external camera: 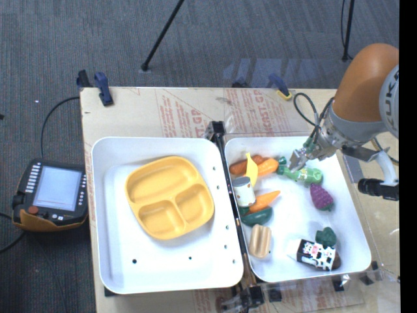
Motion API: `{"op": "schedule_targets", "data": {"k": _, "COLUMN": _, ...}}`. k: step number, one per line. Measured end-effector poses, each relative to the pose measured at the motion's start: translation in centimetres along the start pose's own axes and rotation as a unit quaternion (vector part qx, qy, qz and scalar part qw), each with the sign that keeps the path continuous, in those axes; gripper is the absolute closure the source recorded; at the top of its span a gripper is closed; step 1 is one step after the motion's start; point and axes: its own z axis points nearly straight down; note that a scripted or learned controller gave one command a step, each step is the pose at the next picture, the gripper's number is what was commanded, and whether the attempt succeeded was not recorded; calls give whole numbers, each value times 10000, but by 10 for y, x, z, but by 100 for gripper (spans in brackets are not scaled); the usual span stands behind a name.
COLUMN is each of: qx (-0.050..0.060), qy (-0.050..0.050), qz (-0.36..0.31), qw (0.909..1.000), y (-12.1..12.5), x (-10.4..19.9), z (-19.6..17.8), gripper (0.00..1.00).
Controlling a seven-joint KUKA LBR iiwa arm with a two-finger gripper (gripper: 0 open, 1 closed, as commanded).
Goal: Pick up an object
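My gripper (pixel 302 160) hangs over the far side of the right bin (pixel 355 237), right above a green toy vegetable (pixel 305 174); whether it touches the vegetable I cannot tell. Purple grapes (pixel 321 196) lie just in front of it. To its left sit an orange carrot (pixel 262 168), a yellow banana (pixel 251 164) and a small can (pixel 244 191). A second carrot (pixel 266 199), a bread roll (pixel 260 240), a broccoli piece (pixel 325 235) and a cow-patterned carton (pixel 316 254) lie nearer the front.
The left bin (pixel 111 240) holds a yellow divided plate (pixel 169 196). A teach pendant (pixel 49 194) rests on the floor at the left. Blue clamps (pixel 102 87) grip the bench's far edge, and tripod legs (pixel 166 28) stand behind it.
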Motion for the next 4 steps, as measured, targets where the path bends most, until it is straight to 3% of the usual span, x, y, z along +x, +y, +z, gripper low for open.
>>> {"op": "schedule_targets", "data": {"k": 1, "qx": 26, "qy": 11, "qz": 1727, "qw": 9850, "y": -76, "x": 15, "z": -35, "gripper": 100}}
{"op": "schedule_targets", "data": {"k": 2, "qx": 13, "qy": -11, "qz": 2002, "qw": 9798, "y": -152, "x": -31, "z": -69, "gripper": 100}}
{"op": "schedule_targets", "data": {"k": 3, "qx": 27, "qy": 19, "qz": 954, "qw": 9954, "y": -123, "x": 26, "z": -1, "gripper": 100}}
{"op": "schedule_targets", "data": {"k": 4, "qx": 12, "qy": 3, "qz": 761, "qw": 9971, "y": -147, "x": -15, "z": -19, "gripper": 100}}
